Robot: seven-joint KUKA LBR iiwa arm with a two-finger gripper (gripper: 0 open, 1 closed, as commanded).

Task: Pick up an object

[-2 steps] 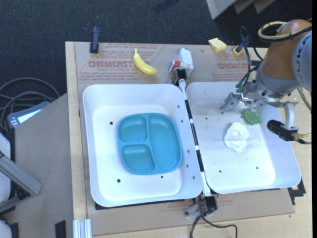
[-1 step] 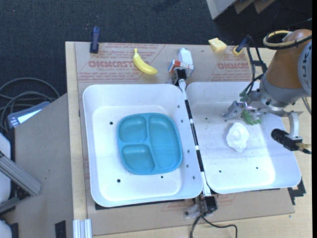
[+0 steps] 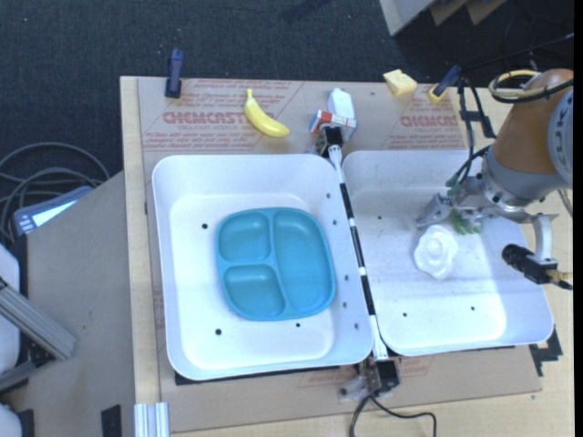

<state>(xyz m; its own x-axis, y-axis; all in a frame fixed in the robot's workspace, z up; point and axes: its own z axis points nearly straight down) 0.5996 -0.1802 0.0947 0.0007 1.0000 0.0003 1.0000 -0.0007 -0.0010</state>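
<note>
White object (crumpled, poss. paper or plastic) lies in right bin, just below gripper; finger state can't be told; approach step, next: descend, centre, close.

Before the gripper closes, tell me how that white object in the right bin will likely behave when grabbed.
The white object looks rounded and lumpy, so it may roll or squirt sideways if pinched off-centre. Its surface looks smooth and glossy, so it could be slippery. It looks small beside the blue tray, so it is probably light. Whether it is stiff or soft cannot be told.
</note>
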